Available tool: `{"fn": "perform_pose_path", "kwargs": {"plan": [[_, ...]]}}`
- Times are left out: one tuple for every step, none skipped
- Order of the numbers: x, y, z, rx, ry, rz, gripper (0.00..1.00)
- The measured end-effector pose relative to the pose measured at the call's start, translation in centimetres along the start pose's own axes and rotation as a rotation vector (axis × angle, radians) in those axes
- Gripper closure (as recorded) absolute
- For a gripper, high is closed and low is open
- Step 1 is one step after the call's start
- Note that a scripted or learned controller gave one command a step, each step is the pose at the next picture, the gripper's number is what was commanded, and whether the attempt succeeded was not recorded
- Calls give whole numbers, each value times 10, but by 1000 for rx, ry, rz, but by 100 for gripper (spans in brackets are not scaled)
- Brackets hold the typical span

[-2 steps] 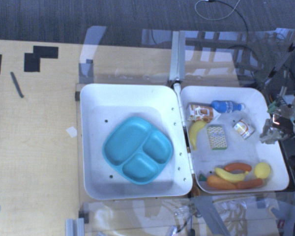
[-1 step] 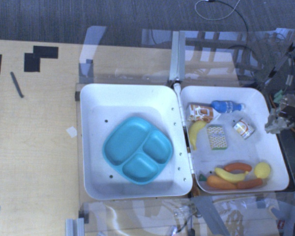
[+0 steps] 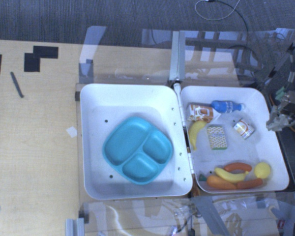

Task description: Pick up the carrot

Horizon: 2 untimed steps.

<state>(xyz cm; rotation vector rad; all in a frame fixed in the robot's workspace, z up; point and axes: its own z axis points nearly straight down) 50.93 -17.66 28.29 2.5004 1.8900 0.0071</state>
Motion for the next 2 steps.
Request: {"fn": "perform_pose_path", "kwargs": {"plan": [[1,2,-11,-5,-1,-7,100],[-26,-15,60,6,0,137,100]]}}
